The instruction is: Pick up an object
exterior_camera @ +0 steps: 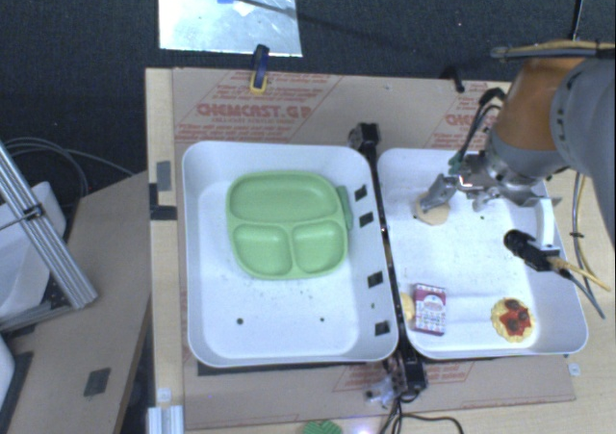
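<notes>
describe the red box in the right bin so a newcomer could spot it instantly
Start at the right bin, the one without the green tray. Along its near edge, toward the divider between the bins, lies the red box, small and rectangular with a white patch. Unlike the round pizza toy to its right and the pale disc near the gripper, it is boxy.

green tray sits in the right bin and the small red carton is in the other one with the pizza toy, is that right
Not quite. The camera view shows the green tray in the left bin, not the right one. The small red carton and the pizza toy lie in the right bin, so they are indeed in the other bin.
</notes>
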Robot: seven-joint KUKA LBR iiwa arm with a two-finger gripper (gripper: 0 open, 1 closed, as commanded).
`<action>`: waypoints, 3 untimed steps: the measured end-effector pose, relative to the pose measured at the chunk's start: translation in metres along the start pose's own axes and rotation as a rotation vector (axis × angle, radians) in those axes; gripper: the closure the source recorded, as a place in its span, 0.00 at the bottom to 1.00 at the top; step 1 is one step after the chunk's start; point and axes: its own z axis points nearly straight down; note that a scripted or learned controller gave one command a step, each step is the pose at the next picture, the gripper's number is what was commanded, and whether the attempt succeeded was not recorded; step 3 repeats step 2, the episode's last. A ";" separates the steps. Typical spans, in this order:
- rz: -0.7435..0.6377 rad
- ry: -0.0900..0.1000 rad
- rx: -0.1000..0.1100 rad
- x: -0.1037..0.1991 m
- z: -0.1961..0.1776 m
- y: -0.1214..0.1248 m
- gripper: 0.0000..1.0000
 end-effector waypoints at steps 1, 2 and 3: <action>0.006 -0.001 0.000 -0.058 0.051 0.018 0.00; 0.000 0.000 -0.001 -0.045 0.007 0.021 0.00; 0.000 0.000 -0.001 -0.045 0.007 0.021 0.00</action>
